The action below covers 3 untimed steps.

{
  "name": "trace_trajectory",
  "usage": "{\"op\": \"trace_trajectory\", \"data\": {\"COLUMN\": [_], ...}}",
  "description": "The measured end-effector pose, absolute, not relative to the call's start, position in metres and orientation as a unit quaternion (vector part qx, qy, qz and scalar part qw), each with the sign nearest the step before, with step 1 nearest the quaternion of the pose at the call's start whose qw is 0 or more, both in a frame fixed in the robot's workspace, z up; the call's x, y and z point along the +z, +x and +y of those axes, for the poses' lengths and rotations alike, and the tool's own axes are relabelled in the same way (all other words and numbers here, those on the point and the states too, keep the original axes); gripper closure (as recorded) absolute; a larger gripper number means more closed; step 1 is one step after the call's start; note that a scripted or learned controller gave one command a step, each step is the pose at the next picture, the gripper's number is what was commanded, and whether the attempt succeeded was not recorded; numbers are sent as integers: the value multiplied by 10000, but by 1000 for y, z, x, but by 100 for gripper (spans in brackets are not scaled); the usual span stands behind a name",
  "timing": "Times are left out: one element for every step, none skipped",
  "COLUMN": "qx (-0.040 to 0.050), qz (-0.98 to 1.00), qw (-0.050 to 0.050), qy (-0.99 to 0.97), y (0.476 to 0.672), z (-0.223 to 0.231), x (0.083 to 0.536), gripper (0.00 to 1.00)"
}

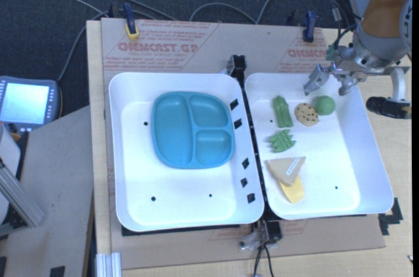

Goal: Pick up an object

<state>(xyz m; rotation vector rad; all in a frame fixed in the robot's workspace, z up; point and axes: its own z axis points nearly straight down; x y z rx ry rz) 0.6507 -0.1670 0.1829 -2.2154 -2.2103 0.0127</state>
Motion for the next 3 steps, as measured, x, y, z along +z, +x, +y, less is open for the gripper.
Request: {"op": "trace_trajectory", "data": {"qx": [1, 17, -57], "qz": [-7072, -7071, -7080], "qw": [2, 30, -104], "qy": [-7070, -7071, -7061], "y": [654, 657, 663], "z": [-167, -170, -171], "x": [191, 129, 114], "gripper": [0, 0, 0]}}
